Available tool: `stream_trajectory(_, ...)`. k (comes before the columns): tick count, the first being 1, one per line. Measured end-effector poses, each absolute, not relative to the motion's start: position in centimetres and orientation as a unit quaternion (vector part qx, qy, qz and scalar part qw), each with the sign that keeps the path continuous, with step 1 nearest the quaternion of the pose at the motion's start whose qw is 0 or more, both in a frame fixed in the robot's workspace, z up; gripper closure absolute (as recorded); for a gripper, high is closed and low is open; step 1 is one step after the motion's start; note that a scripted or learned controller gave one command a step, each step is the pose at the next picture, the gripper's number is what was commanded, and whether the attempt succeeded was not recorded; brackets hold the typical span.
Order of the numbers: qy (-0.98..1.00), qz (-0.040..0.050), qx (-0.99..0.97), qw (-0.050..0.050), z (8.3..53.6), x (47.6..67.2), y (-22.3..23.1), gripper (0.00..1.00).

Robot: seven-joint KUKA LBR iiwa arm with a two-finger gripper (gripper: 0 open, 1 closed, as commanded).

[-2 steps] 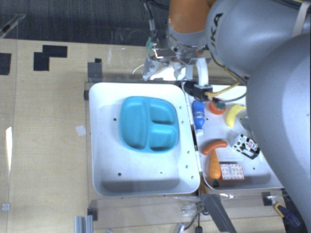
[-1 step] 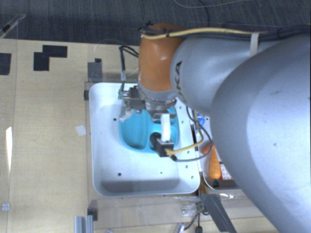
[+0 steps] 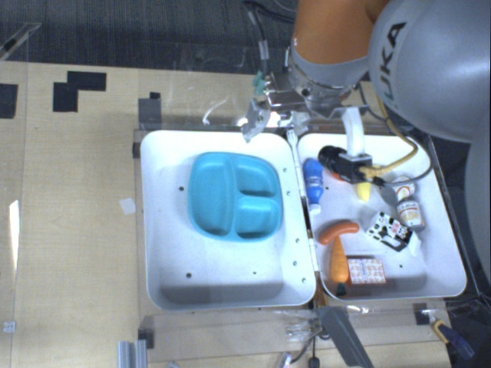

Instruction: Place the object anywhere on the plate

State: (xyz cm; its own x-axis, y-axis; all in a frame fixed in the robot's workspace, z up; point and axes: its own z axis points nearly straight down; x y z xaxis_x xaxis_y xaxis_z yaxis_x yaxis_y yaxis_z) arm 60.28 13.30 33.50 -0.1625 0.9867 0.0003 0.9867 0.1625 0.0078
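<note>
From my station I see the arm [image 3: 430,52] reaching in from the right, with the end effector [image 3: 253,125] sitting at the far rim of the left bin [image 3: 165,228], close to the wall it shares with the right bin [image 3: 443,240]. I cannot tell how far open it is, and I see nothing in its hold.

The blue plate [image 3: 234,194] lies flat in the middle of the left bin, divided into compartments, its surface showing plain blue.

Every loose thing I can make out is in the right bin. A blue bottle [image 3: 313,181] lies along the shared wall. Nearer me, a sausage [image 3: 338,231] rests just above a carrot [image 3: 339,261], and a red and white box [image 3: 365,270] lies just beside the carrot. A black and white packet [image 3: 390,230] sits near the middle, with a small jar [image 3: 410,211] just beside it and a yellow piece [image 3: 363,191] further back. Both bins stand on the pale desk [image 3: 69,228]
</note>
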Motion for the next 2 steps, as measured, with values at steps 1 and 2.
stream_trajectory(1,0.792,0.0016,0.610,0.001,27.8,55.8,20.7,0.00)
stream_trajectory(2,0.824,0.0009,0.567,0.000,19.9,61.0,22.7,0.00)
